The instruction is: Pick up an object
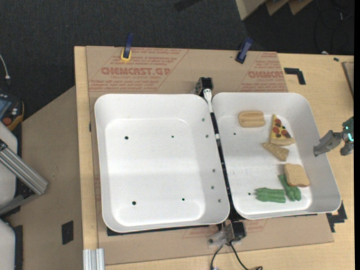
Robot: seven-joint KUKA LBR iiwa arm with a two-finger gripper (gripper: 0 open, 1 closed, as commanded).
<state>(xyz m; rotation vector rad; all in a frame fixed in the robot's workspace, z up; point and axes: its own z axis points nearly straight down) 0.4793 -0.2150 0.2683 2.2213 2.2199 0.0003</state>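
The right bin (pixel 315 122) holds several toy foods. A tan bread roll (pixel 251 119) lies near its back, with a pizza slice (pixel 279 130) just to the right of it. A tan wedge (pixel 275 151) sits below the pizza. Toward the front lie a slice of toast (pixel 296 175) and two green pea pods (pixel 270 195), one of them (pixel 291 189) beside the toast. My gripper (pixel 333 144) is at the bin's right rim, partly cut off by the view's edge. It is to the right of the pizza and apart from every item.
The left bin (pixel 157 162) sits beside the right one, with a black hinge strip (pixel 218 151) between them. Both rest on a cardboard sheet (pixel 169 66) held by clamps (pixel 127 52) at the back. Cables run off the front edge (pixel 228 238).
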